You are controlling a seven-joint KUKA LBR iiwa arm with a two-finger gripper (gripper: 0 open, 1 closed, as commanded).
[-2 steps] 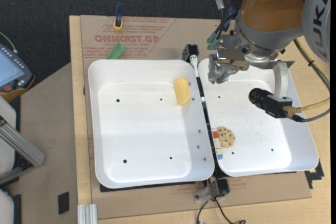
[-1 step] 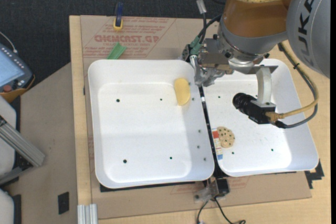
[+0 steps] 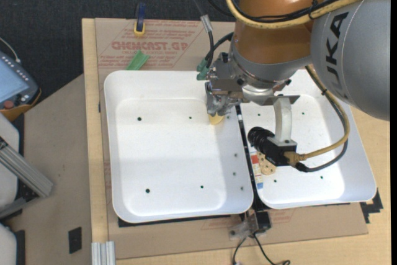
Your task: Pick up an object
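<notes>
Gripper (image 3: 217, 110): you see it low over the left bin (image 3: 124, 152), near its right wall.
Jaws: you cannot tell their state.

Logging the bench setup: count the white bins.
2. Left bin beside right bin, touching along the middle; the arm covers part of the right one.

The gripper (image 3: 216, 113) sits beneath the arm's orange band (image 3: 282, 3), which covers most of it, so its finger spacing cannot be told. A small pale yellow object (image 3: 216, 120) peeks out just under it, shape unclear. To its right, the arm hides much of the right bin (image 3: 322, 186). The arm itself is cut off by the top and right edges.
</notes>
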